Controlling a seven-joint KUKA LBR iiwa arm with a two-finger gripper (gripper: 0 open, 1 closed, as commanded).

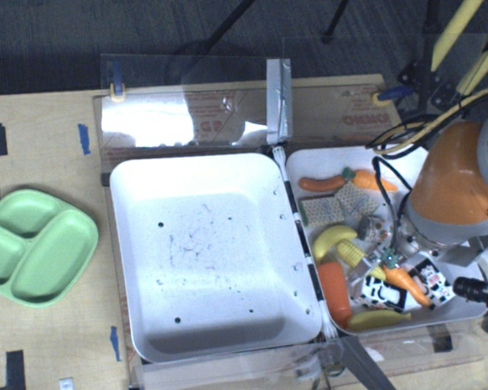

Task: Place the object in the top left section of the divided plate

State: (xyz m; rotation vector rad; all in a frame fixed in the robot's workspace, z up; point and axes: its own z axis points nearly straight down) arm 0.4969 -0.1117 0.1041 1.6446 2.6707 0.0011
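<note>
The green divided plate (39,300) lies on the wooden bench at the far left, outside both bins, with nothing in its three sections. My gripper (381,253) is down in the right bin (456,320), under the orange-banded wrist, among a heap of toy food. Right around it lie a yellow banana-like piece (333,240), a black-and-white cube (373,289) and a small orange carrot (407,285). The wrist hides what is directly below the gripper.
The left bin (134,186) sits between the plate and the right bin. Also in the right bin are a carrot (331,181), a grey mesh piece (337,204), a red sausage shape (334,290) and a yellow banana (376,319). Cables hang at the upper right.
</note>
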